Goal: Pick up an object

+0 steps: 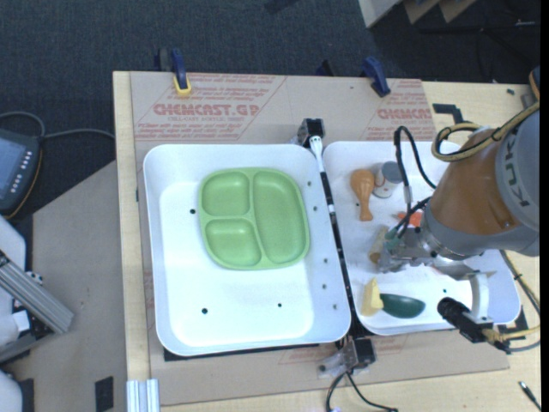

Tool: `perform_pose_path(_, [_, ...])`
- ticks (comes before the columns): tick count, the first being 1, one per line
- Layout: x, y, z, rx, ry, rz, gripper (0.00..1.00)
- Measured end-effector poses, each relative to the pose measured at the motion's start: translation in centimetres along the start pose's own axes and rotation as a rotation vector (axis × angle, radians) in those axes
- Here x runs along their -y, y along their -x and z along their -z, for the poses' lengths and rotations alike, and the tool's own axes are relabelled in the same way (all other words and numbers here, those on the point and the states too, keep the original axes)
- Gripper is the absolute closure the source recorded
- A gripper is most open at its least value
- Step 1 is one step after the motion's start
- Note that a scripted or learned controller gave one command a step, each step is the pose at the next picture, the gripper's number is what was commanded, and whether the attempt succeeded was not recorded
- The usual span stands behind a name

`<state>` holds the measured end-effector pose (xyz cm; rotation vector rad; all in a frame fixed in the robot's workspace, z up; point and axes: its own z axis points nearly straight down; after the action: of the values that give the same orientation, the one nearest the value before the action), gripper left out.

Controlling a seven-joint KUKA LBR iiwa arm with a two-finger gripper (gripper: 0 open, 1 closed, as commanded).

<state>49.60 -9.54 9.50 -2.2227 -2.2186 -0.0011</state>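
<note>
My gripper [388,254] hangs low in the right bin [343,157], under the grey arm with its orange band [467,191]. Just beside its tip lie small toys: a tan drumstick-shaped piece [364,190] farther back, a small grey object [391,175] beside that, an orange-red bit [413,220] at the wrist's edge, a brownish bit [377,249] right at the tip, a pale yellow piece [371,297] and a dark green oval [401,305] nearer the front. Whether anything sits between the fingers cannot be made out.
The left bin [171,299] holds a light green divided plate [254,217]. Black clips and cables run along the wall between the bins [330,221]. Blue clamps [178,67] [375,74] hold the cardboard base at the back.
</note>
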Motion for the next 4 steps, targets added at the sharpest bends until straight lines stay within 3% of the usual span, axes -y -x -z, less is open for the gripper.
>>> perform_pose_path(2, [-0.3, -0.2, 12.6, 0.003, 0.008, 0.004, 1.00])
perform_pose_path(3, [-0.3, -0.3, 13.0, 0.002, 0.003, 0.003, 1.00])
perform_pose_path(4, [-4.6, -1.5, 12.5, 0.002, 0.005, 0.006, 1.00])
